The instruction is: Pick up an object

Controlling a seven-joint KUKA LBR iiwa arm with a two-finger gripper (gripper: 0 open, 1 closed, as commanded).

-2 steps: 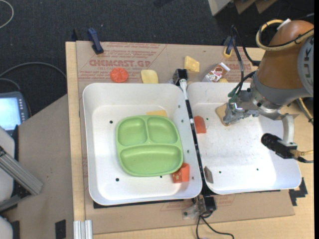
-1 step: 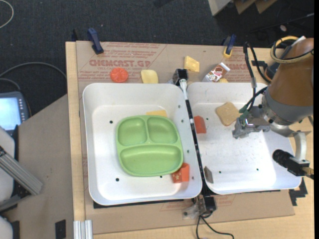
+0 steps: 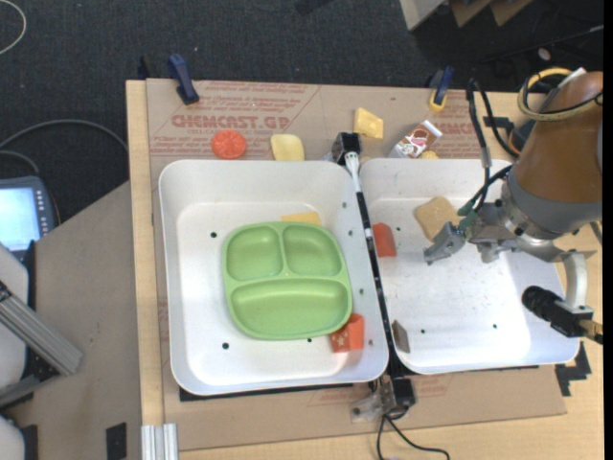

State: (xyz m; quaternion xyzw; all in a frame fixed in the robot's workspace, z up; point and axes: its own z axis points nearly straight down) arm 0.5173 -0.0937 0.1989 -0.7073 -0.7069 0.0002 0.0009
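Tan sponge block (image 3: 436,216), a pale brown chunk with rough edges, lies in the right bin (image 3: 479,348) toward its far side. Just to the right of it and a little nearer hangs the pincer (image 3: 443,248), dark grey, pointing left from the arm's wrist; the block sits just beside its tip, though from here I cannot say whether they touch. Whether the pincer is spread or closed I cannot tell, since its tip is small and blurred. Nothing is visibly caught in it.

An orange block (image 3: 384,240) rests at the left edge of the same bin, near the divider, left of the pincer.

In the left bin (image 3: 187,257) a green divided plate (image 3: 284,281) takes the middle. A yellow piece (image 3: 302,218) peeks out at its far edge and a second orange block (image 3: 349,334) sits against its near right corner.

On the cardboard beyond the bins lie an orange disc (image 3: 229,144), a yellow lump (image 3: 286,147), a yellow wedge (image 3: 368,123) and a small printed packet (image 3: 418,141).
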